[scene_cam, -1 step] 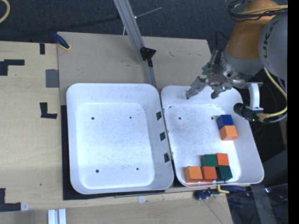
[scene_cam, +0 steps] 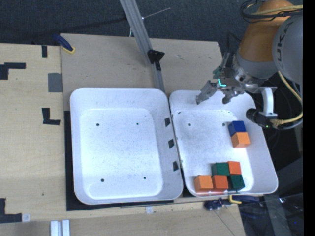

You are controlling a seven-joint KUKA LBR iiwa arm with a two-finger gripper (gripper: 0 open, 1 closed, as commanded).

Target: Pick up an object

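Hovering: gripper [scene_cam: 214,97] hangs over the right bin's [scene_cam: 206,132] far edge, fingers spread apart, holding nothing.
Nearest target: blue block [scene_cam: 237,127] touching orange block [scene_cam: 240,139], at five o'clock from the gripper.
Cluster: more blocks [scene_cam: 221,176], near the bin's six o'clock rim.

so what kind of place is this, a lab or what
Most likely a robotics lab bench for grasping trials: two white bins on a taped wooden board, small coloured blocks in the right bin, and a robot arm's open claw above it.

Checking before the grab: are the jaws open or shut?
Open: the gripper hangs above the right bin's far edge, jaws spread apart with nothing between them.
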